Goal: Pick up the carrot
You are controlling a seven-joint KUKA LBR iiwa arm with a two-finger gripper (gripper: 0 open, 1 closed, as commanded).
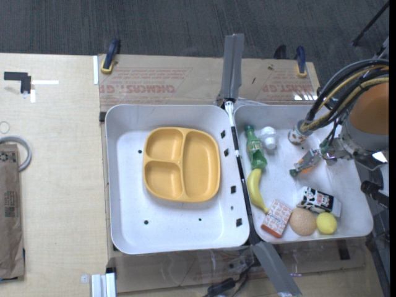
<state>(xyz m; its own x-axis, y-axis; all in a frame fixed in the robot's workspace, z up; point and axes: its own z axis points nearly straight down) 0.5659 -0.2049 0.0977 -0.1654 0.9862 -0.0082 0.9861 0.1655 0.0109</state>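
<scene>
Two white bins sit side by side on the tabletop (55, 166), and I am working in the right bin (365, 228), where the arm (371, 113) reaches in from the right edge. The left bin (117, 184) carries a yellow divided plate (182, 164). The carrot (304, 164) looks to me like the small orange piece with a green end lying at a slant in the middle of the right bin, just below the end effector (322, 152), though it is small and partly shadowed, so I hold that reading loosely. I cannot tell from this view whether the end effector is wide or narrow, nor whether it touches the carrot.

Near it lie a green bottle (253, 147), a banana (255, 190), a snack box (276, 218), a black-and-white carton (317, 200), a round brown item (302, 222) and a lemon (326, 223); the carton is closest.

To do this step well, I would line the jaws across the carrot's short axis, come straight down over its middle, and close only once both sides are bracketed. I judge the risk to be nudging it towards the carton instead of catching it.
</scene>
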